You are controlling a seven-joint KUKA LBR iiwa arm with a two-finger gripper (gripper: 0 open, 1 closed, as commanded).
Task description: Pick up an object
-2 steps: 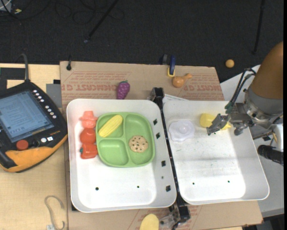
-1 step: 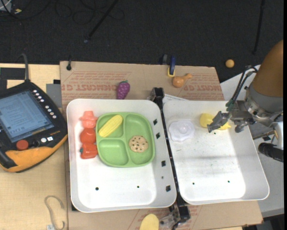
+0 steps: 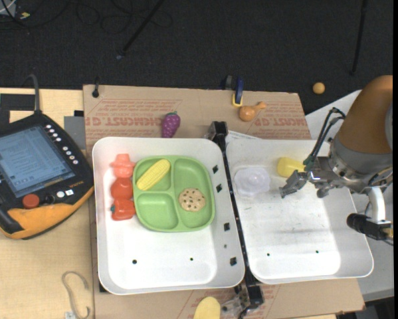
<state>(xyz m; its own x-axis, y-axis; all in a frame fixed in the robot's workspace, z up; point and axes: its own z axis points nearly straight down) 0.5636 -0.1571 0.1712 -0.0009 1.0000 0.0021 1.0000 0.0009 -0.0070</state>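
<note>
A smooth, shallow white bin [image 3: 298,251] holds a clear round lid [image 3: 252,180] and a yellow block [image 3: 288,166]. The fingers [image 3: 293,183] hover just right of the lid, touching neither; how far open, I cannot tell. Beyond, a glossy orange pear [image 3: 250,111] lies on cardboard [image 3: 199,115].

Yellow obj [image 3: 289,166] partly behind gripper [image 3: 296,183].

Bright, even overhead light on the white bins [image 3: 278,271], soft shadows, dark background, slightly grainy focus.
</note>
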